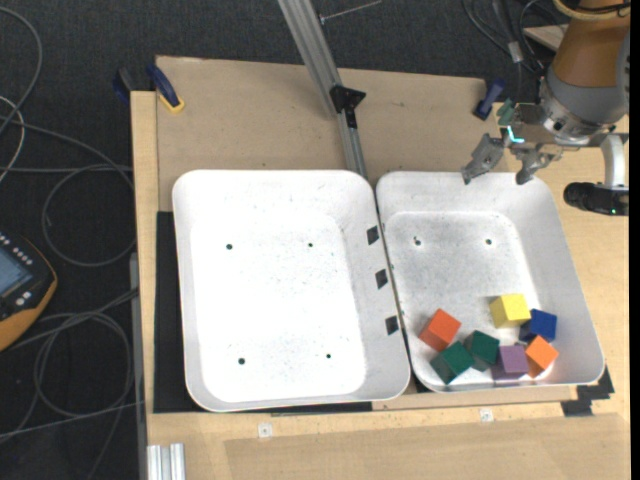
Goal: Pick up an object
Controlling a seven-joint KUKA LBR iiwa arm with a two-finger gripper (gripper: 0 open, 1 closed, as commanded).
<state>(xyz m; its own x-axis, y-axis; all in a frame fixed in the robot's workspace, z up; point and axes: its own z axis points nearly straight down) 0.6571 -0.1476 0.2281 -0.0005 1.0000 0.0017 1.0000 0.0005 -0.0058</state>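
Several small blocks lie clustered in the near right corner of the right bin (450, 228): an orange-red block (440, 328), a yellow block (511, 308), a blue block (541, 324), an orange block (541, 352), a purple block (513, 360) and two dark green blocks (483, 347) (452, 361). My gripper (497, 167) hangs above the far edge of the right bin, well away from the blocks. It is open, with nothing between its two fingers.
The left bin (270, 288) lies beside the right one. A slanted metal rail (320, 58) crosses the bench behind the bins. Blue clamps (165, 86) (489, 96) sit on the far bench edge. Cables and a device (20, 283) lie on the floor at left.
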